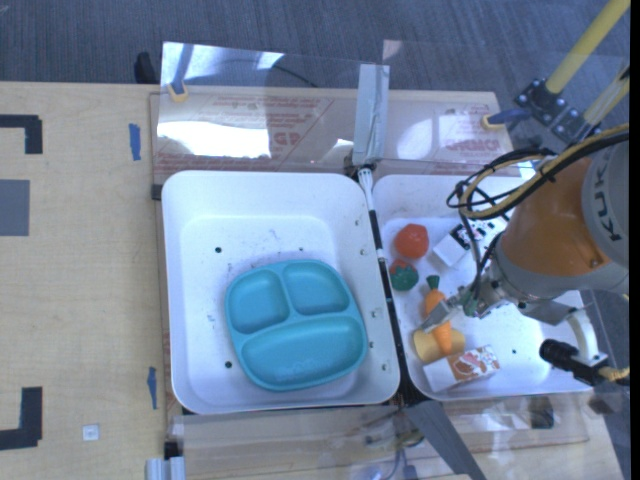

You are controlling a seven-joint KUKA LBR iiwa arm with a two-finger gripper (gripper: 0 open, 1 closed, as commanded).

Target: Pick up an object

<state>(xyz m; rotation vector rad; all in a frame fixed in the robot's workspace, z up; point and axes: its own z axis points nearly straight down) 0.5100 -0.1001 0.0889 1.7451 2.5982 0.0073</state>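
The right bin [520, 353] holds several small objects. A red round piece [410, 240] lies near its left wall, with a green piece [403, 278] just below it. A small orange carrot-like piece [433, 300] sits beside a yellow-orange block [438, 341], and a white packet with orange print [472, 364] lies near the front. My gripper [465, 303] hangs low over the middle of this bin, right beside the carrot-like piece and above the yellow-orange block. The wrist hides whatever lies directly beneath it.
The left bin [190, 268] carries a blue divided plate [295, 323]. A ridge [378, 258] separates the two bins. Black and yellow cables [495, 183] loop over the right bin's back. A clear panel [260, 118] stands behind both bins.
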